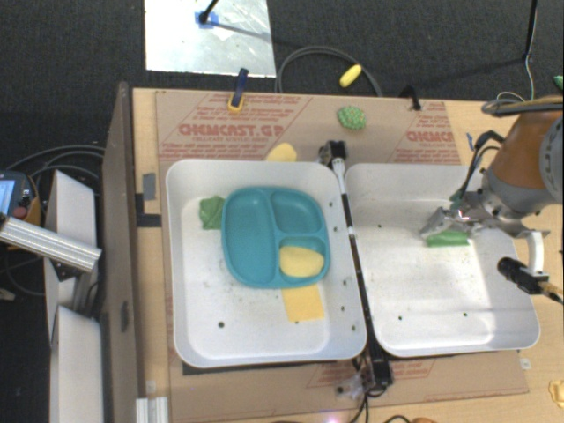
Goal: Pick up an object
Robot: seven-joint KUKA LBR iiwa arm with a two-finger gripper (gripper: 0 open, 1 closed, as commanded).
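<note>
My tool [445, 223] sits low in the right bin [423, 324], touching the green piece [448, 239]; I can't tell its opening. The piece looks light, flat, probably slippery; grip its long edges.

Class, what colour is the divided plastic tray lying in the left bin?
Teal blue, seen in the camera view: the divided plastic tray in the left white bin.
</note>
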